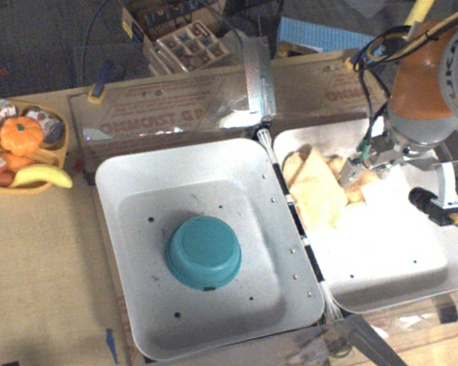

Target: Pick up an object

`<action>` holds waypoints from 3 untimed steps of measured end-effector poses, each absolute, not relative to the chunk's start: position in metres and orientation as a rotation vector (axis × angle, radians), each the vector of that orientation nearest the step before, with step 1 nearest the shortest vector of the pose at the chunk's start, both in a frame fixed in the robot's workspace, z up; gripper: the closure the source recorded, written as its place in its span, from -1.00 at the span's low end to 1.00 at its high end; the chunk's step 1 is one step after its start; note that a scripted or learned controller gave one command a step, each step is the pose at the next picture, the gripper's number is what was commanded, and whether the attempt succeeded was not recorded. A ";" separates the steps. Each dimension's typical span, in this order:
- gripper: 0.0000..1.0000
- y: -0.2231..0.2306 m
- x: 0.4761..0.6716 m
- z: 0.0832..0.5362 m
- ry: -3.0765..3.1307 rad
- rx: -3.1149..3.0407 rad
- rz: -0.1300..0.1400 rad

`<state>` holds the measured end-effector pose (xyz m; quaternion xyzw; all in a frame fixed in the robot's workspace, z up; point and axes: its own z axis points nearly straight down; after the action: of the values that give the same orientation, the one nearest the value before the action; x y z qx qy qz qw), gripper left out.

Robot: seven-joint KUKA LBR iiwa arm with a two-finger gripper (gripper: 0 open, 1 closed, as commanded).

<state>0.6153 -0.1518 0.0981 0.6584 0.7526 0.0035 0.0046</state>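
Gripper [363,166]: I'm hovering it beside the tan cloth [316,191] in the right bin [419,276]; finger state I cannot tell.
Handling: I'm judging the cloth soft, light; pinching a raised fold.

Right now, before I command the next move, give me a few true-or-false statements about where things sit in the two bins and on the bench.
1. A teal bowl sits upside down in the left bin. True.
2. The gripper is over the left bin. False: it is over the right bin, near its far edge.
3. A pale tan object lies in the right bin against the wall shared with the other bin. True.
4. The teal bowl and the tan object share one bin. False: they lie in separate bins.
5. A tray of toy food with a banana and a small pumpkin sits on the bench left of the bins. True.
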 end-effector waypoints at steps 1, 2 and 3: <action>-1.00 -0.112 0.624 0.090 2.508 1.874 0.004; -1.00 -0.146 0.613 0.089 2.577 1.783 0.008; 1.00 -0.147 0.614 0.098 2.573 1.786 0.013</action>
<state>0.6144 -0.1473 0.0985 0.5702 0.8215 0.0040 0.0045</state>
